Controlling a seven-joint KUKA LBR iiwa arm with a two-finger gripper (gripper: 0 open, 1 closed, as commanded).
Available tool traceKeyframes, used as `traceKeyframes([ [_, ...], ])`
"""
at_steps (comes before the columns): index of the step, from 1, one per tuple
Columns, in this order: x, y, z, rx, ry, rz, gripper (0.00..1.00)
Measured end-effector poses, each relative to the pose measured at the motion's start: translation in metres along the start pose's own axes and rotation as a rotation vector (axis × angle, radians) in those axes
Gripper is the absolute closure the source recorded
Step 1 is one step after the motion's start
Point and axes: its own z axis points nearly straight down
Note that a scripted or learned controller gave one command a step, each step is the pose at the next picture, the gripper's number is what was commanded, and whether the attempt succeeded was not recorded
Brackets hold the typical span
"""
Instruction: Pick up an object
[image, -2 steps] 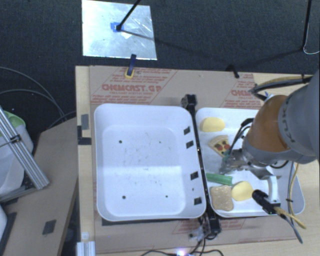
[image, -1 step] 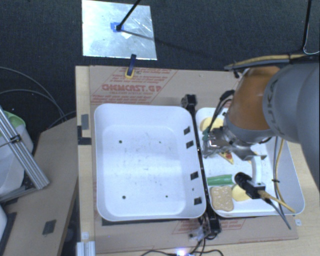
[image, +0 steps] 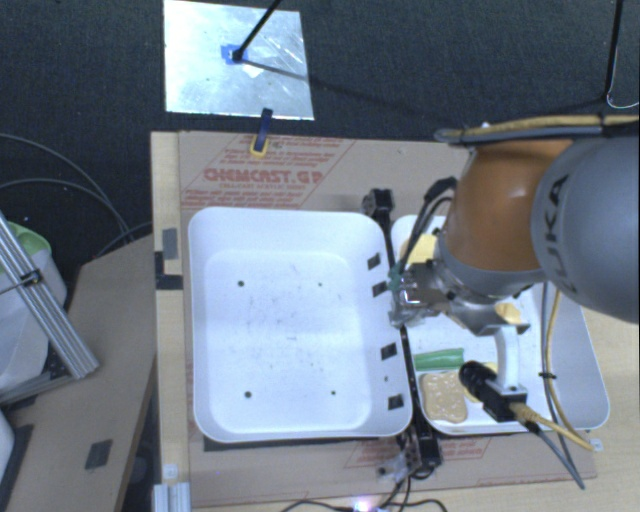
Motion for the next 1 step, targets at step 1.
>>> traceKeyframes([
  [1, -0.0055, 0.0032, -0.1613, -0.015, 0.0, 0.005, 1.0],
])
